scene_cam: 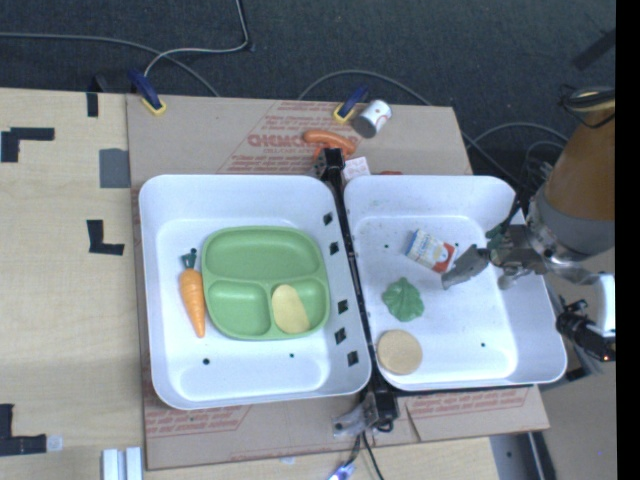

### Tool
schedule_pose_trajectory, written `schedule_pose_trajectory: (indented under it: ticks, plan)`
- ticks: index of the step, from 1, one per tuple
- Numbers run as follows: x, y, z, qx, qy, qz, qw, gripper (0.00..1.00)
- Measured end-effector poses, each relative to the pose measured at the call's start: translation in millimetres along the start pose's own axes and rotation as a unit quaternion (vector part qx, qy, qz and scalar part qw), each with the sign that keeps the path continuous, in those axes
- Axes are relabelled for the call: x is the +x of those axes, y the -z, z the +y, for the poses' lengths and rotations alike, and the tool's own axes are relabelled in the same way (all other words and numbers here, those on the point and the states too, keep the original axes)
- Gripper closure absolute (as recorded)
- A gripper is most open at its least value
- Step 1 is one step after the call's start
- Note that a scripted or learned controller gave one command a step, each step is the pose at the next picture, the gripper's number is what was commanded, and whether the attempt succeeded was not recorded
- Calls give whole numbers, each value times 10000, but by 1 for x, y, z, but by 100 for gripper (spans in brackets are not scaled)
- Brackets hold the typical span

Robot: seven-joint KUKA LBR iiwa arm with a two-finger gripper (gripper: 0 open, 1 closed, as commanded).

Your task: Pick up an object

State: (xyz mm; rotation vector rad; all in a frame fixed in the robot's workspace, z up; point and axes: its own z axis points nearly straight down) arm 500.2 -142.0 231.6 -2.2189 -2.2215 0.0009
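**Arm over the right bin, nothing gripped**

Jaws stand apart and hold nothing: the gripper (480, 266) hovers in the right bin (500, 368), one dark finger (462, 270) angled toward the packet (430, 249) and ending just beside it. No object sits between the fingers.

That small packet, white with a red end, looks like the likeliest target, lying near the middle of the right bin's floor. A green leafy toy (403, 299) lies just below it, and a tan round disc (399, 351) rests near the front wall.

Risks from here, as I judge them: the packet is flat and lies low, so closing fingers could slide over it or push it away. The finger arrives from the side, so a slightly off descent could nudge it toward the divider. The leafy toy is near enough to be clipped.

Across the divider, the left bin (165, 368) holds a green tray (262, 253) with a yellow piece (291, 309) in one compartment, and a carrot (193, 300) beside the tray.
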Motion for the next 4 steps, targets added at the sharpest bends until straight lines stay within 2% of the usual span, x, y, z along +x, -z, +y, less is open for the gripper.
schedule_pose_trajectory:
  ticks: [1, 2, 3, 4]
  plan:
    - [42, -103, 38, 10, 2, 2, 10000, 0]
    - [41, -146, 41, -9, -4, -5, 10000, 0]
    - [34, -145, 39, -27, 8, 1, 10000, 0]
    - [33, -135, 39, -30, 2, -11, 10000, 100]
